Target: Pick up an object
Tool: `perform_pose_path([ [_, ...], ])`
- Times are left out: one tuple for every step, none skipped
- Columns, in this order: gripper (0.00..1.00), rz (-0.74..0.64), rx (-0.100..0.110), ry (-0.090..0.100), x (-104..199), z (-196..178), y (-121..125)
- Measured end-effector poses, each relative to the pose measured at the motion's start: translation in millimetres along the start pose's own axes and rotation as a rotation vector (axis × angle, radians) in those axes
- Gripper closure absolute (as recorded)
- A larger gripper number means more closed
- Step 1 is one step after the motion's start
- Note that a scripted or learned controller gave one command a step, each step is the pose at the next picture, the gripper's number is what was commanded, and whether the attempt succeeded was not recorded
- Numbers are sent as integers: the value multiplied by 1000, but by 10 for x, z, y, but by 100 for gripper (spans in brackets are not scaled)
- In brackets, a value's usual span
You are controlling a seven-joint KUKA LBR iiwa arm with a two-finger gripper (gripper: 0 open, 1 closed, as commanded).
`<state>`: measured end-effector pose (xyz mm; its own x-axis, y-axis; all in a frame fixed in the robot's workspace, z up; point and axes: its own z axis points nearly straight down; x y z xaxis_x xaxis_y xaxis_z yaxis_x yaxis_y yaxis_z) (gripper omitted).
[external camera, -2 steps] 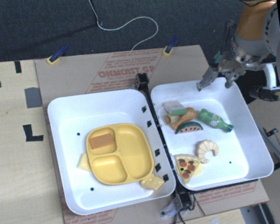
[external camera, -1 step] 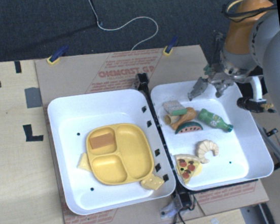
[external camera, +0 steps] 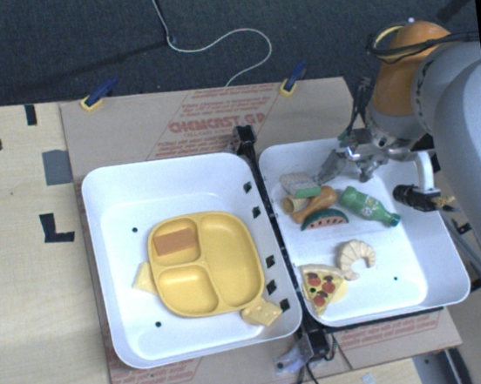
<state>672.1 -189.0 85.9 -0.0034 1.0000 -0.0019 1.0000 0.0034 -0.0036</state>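
My gripper point(external camera: 347, 169) hangs over the back of the right bin point(external camera: 429, 289), open, with nothing between its fingers. Just below it lie a carrot with a green top point(external camera: 310, 197) and a green bottle point(external camera: 367, 205), one on each side of the fingertips. A watermelon slice point(external camera: 324, 218) lies in front of the carrot. Nearer the front are a pale shrimp point(external camera: 356, 255) and a pizza slice point(external camera: 321, 286).
The left bin point(external camera: 110, 204) bears a yellow divided plate point(external camera: 224, 268) with a brown toast piece point(external camera: 175, 239) in one compartment. A cheese wedge point(external camera: 263, 313) lies at the plate's front right corner. The grey arm point(external camera: 460, 123) crosses the right bin's far side.
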Motion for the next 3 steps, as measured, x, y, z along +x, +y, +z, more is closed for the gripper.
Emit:
perform_pose_path([
  [100,-1,-2,-1,5,-127,8],
  [100,1,-5,1,-64,-589,17],
  [100,1,-7,2,12,-1196,38],
])
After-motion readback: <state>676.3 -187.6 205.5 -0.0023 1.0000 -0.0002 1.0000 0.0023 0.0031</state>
